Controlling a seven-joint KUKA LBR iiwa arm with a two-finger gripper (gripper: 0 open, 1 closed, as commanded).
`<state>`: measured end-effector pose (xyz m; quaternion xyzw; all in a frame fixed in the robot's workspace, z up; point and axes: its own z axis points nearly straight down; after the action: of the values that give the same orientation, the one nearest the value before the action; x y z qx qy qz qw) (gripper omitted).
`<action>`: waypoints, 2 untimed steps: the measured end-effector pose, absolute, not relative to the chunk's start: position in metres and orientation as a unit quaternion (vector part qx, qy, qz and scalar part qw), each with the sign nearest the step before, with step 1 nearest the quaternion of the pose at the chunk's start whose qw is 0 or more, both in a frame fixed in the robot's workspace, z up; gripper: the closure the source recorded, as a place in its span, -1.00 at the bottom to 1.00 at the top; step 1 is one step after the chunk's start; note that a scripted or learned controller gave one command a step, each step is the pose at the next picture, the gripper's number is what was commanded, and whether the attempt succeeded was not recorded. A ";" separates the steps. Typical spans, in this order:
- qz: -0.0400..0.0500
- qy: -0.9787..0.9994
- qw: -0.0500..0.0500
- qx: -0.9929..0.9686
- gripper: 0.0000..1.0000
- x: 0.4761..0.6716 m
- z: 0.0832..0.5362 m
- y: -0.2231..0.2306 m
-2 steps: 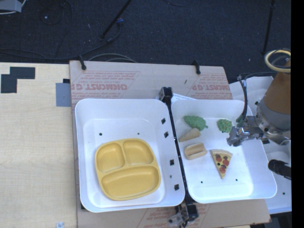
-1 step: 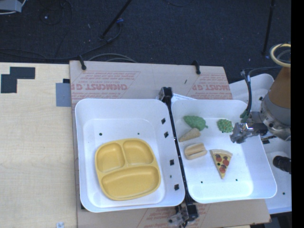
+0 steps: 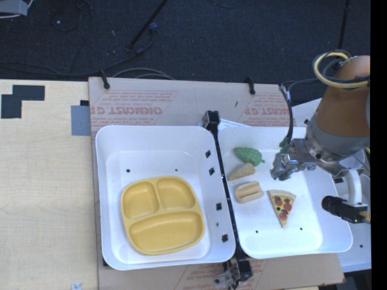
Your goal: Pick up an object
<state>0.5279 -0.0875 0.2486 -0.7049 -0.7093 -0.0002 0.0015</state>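
Note:
The right bin (image 3: pixel 302 237) holds several toy foods: a green leafy piece (image 3: pixel 249 156), a tan wedge (image 3: pixel 242 171) just below it, a hot dog bun (image 3: pixel 248 191) and a pizza slice (image 3: pixel 282 205). My gripper (image 3: pixel 282 168) hangs over the right bin, to the right of the green piece and tan wedge and just above the pizza slice. Nothing shows in its grasp. The grey arm with its orange band (image 3: pixel 343 104) reaches in from the right.
The left bin (image 3: pixel 115 144) holds a yellow divided plate (image 3: pixel 162 214). A black divider (image 3: pixel 221 180) runs between the bins. Cardboard (image 3: pixel 151 104) lies under both, and a wooden bench top (image 3: pixel 42 186) is at the left. A black fitting (image 3: pixel 341 208) sits at the right bin's edge.

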 end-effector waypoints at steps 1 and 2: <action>0.000 -0.709 0.002 -0.705 1.00 0.528 0.251 -0.042; 0.001 -0.709 0.002 -0.706 1.00 0.539 0.239 0.011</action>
<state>0.5391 0.0106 0.2385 -0.7055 -0.7087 0.0012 0.0023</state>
